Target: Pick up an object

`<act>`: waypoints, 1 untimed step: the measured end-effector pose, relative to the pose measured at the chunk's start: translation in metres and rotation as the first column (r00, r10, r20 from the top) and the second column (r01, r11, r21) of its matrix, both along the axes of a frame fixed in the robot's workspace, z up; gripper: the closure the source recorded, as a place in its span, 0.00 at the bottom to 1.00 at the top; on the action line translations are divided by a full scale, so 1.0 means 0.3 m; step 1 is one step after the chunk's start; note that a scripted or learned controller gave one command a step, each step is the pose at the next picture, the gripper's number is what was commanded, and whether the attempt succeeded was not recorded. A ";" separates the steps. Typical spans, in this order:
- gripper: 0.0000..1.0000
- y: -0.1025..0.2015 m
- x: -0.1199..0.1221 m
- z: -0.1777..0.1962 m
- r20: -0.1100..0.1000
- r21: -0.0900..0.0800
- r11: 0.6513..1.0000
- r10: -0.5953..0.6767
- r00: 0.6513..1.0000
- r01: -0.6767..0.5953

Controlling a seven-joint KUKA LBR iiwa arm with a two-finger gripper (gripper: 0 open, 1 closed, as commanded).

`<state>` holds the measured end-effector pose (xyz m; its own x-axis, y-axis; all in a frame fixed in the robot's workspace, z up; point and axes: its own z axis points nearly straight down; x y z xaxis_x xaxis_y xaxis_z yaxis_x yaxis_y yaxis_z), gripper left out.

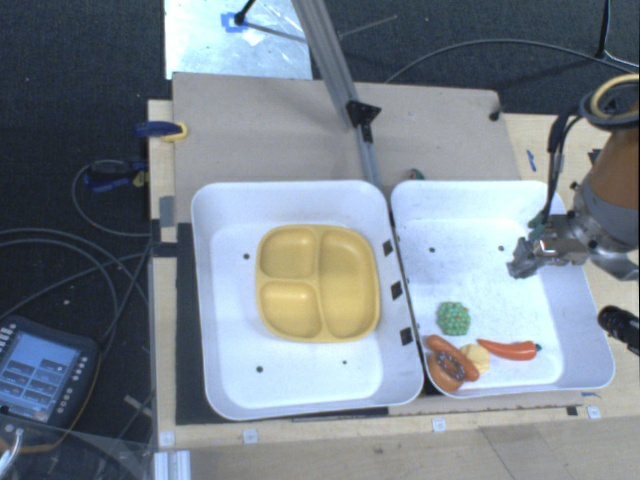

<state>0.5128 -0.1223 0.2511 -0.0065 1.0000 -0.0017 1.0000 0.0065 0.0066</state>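
Observation:
In the right bin (pixel 480 218) lie a green bumpy ball (pixel 453 318), a red-orange chili pepper (pixel 508 349), and a brown hot-dog toy (pixel 450 359) with a small yellow piece beside it, all near the bin's front. My gripper (pixel 527 258) hangs over the right side of that bin, up and to the right of the green ball, well apart from all the objects. Nothing shows between its fingers.
The left bin (pixel 225 268) holds a yellow sectioned plate (pixel 318 282). A slanted metal pole (pixel 330 58) crosses above the bins' back. Cables and a pendant (pixel 35 363) lie on the floor at left.

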 end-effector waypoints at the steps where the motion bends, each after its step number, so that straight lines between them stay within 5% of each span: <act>1: 1.00 0.163 0.000 -0.010 -0.005 0.003 1.000 0.004 1.000 -0.004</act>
